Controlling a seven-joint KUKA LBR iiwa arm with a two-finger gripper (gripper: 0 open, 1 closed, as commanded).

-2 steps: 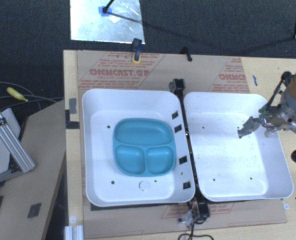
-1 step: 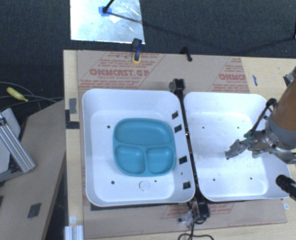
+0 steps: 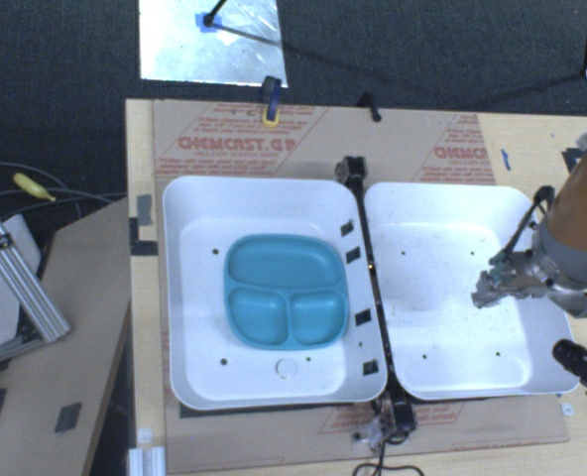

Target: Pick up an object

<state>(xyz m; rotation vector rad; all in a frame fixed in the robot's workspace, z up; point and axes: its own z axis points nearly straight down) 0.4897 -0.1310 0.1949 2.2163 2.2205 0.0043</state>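
Note:
A blue tray with three compartments (image 3: 282, 291) lies flat in the middle of the left white bin (image 3: 189, 266). A small clear round piece (image 3: 287, 368) rests on that bin's floor just in front of the tray. My gripper (image 3: 489, 289) hangs over the right part of the right white bin (image 3: 442, 365), far to the right of the tray. The grey arm with its orange band (image 3: 581, 221) reaches in from the right edge. Nothing shows under or in the gripper.
Both bins sit on a brown cardboard sheet (image 3: 234, 142), joined by a black divider with clips (image 3: 365, 286). A yellow-and-blue clamp (image 3: 271, 100) stands at the sheet's back edge. Metal framing (image 3: 16, 276) stands at the far left.

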